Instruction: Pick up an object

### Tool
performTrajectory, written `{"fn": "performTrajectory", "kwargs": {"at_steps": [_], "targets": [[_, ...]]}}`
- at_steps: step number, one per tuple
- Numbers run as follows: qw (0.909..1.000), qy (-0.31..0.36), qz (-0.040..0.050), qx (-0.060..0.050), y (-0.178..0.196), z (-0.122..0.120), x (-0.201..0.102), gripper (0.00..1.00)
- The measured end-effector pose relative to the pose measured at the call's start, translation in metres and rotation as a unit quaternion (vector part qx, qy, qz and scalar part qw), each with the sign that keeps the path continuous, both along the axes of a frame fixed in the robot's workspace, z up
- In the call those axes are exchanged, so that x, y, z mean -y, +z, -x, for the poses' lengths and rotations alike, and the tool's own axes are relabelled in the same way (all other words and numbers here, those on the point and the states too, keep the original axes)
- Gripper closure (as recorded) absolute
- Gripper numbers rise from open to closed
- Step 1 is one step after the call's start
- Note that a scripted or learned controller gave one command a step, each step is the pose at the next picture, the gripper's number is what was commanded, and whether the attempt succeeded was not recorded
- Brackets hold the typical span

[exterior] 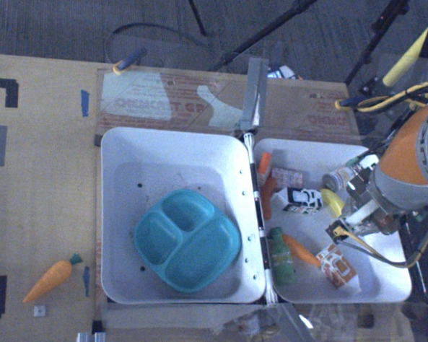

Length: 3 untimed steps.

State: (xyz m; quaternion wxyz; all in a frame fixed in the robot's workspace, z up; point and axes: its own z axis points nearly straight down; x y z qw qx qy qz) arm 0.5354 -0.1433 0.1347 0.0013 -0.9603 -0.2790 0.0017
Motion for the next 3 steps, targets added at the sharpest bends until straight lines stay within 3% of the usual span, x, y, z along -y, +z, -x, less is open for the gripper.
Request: {"fn": "performTrajectory", "kwargs": {"at_steps": [1, 3], "targets": [[0.9999, -0.012, 0.0006, 0.001, 0.09, -0.006, -0.082, 1.0], [1.0, -0.009, 0.0007, -0.001, 0.109, -0.007, -0.085, 1.0]]}}
